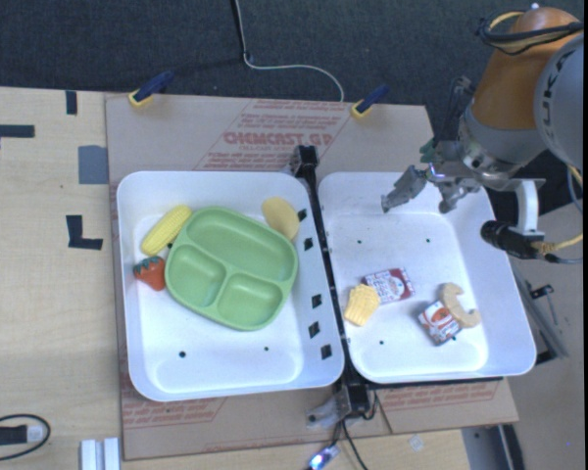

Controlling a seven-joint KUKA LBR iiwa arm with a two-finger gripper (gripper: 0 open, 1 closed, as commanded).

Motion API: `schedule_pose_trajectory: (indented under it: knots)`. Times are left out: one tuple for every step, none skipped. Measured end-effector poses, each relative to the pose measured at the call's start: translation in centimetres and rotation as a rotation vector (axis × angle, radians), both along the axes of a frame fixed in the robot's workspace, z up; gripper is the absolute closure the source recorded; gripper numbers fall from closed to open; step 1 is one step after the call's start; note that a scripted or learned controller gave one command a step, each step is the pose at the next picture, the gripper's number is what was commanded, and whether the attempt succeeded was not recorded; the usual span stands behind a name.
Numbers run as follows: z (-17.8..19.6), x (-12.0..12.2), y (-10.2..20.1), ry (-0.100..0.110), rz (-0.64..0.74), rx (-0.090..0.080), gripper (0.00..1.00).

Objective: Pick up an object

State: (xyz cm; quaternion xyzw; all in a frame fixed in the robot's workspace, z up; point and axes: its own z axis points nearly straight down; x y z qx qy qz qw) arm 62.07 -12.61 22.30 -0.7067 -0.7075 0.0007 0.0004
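Here, the left bin [137,351] holds a green plate [231,267], with a corn cob [166,228] and a red toy [150,272] at its left and a yellow piece [281,216] at its far right. In the right bin [495,355] lie a small corn piece [362,305], a red packet [388,285], a can [437,322] and a tan ring [461,305]. The claw [428,194] hangs wide open over the bin's far side, holding nothing.
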Motion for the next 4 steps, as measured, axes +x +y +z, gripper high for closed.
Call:
schedule_pose_trajectory:
  knots:
    - [-4.1, -4.4, 5.7, 0.006, 0.003, 0.003, 0.00]
    - [-11.9, -9.5, 1.0, 0.011, -0.007, 0.001, 0.00]
    - [-3.5, -11.3, 8.7, -0.002, 0.005, 0.002, 0.00]
    - [-3.0, -11.3, 8.4, 0.003, 0.001, 0.001, 1.00]
